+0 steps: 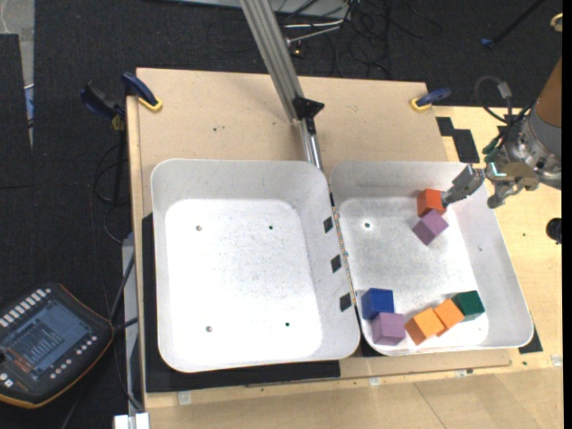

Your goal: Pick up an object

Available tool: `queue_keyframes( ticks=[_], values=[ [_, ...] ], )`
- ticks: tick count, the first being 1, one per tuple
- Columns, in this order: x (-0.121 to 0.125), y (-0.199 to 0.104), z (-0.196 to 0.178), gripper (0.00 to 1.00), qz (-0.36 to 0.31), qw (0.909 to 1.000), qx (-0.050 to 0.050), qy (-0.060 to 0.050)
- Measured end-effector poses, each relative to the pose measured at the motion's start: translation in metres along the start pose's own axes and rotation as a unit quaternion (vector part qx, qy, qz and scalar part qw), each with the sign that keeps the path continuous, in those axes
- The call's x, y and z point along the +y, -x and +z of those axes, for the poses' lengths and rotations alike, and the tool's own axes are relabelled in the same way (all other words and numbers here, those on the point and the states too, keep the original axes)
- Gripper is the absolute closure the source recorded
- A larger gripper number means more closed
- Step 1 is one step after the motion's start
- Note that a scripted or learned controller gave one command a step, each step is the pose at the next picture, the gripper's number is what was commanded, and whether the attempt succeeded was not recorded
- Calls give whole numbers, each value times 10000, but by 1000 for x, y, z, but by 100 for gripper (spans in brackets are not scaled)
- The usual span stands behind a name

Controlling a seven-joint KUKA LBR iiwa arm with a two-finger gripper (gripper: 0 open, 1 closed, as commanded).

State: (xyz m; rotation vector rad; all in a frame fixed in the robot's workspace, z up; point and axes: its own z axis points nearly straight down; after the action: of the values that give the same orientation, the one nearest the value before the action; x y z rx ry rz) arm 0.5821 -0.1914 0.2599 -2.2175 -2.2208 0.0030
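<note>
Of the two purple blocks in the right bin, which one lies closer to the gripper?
The upper purple block, just below the orange block near the gripper. The other purple block sits at the bin's front edge beside the blue block.

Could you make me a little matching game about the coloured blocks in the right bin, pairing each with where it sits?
Things:
1. green block
2. blue block
3. orange block by the gripper
4. upper purple block

Places:
A. just below the upper orange block
B. nearest the bin's right wall, front row
C. far part of the bin
D. above the lower purple block

Pairs: 1-B, 2-D, 3-C, 4-A
</note>
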Motion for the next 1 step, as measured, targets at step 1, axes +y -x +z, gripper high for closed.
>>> queue_keyframes(
  ticks=[1],
  values=[
    [1, 0, -2, 0, -3, 10000, -5, 21]
  ],
)
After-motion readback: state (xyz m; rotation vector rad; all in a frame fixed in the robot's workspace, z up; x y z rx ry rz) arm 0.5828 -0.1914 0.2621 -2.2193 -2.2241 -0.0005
